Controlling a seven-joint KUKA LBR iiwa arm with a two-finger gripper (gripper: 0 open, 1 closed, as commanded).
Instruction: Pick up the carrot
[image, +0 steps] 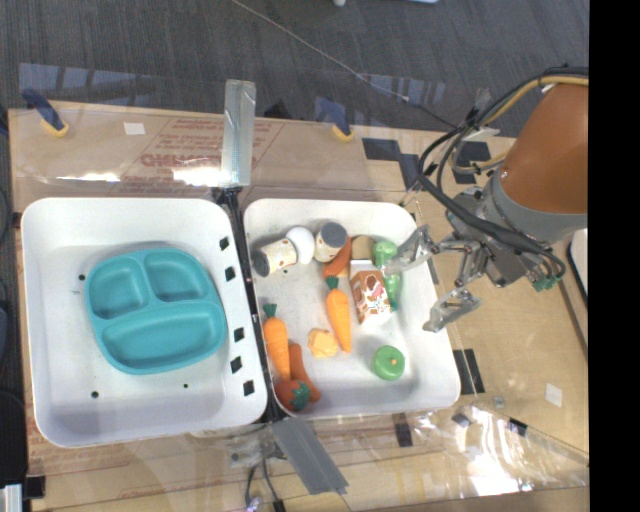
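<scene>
Several carrots lie in the right bin (425, 375). One carrot (339, 314) points up and down in the middle, beside a small carton (370, 296). Another carrot (275, 341) rests against the left wall, and a third carrot (340, 259) lies tilted near the back. My gripper (432, 281) hangs over the bin's right rim, to the right of the carton. It is open, its fingers spread apart with nothing between them.
The right bin also holds two small cans (275, 258), a white egg (299, 241), a green apple (388, 362), a green vegetable (385, 250), a yellow chunk (322, 344) and a red-orange piece (300, 385). A teal divided plate (155, 308) sits in the left bin (50, 400).
</scene>
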